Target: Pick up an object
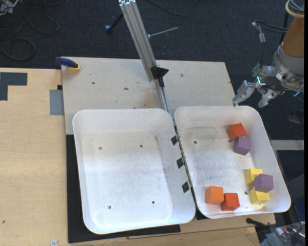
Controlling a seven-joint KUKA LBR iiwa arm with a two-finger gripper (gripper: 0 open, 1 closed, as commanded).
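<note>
So the gripper is hanging just past the top right corner of the right bin, up at about 2 o'clock in the camera view. Its two fingers are sitting spread apart with nothing between them, so it's open and empty. My guess is it's parking up there so the camera is getting a clean look at the blocks before a grab.

All the candidates are lying in the right bin, hugging its right side. An orange-red block is sitting at about 1 o'clock in that bin with a purple block touching it just below. Down at 4 to 5 o'clock a yellow block, another purple cube and a second yellow piece are bunching up against the wall, and an orange cube and a red cube are touching at 6 o'clock.

On pointing: these are looking like cubes, so no real long axis. The orange-red one is sitting turned slightly off the bin's edges, so the fingers are probably needing some wrist rotation. It's nearest the gripper, but that purple neighbour is crowding one face.

The left bin isn't part of this.
</note>
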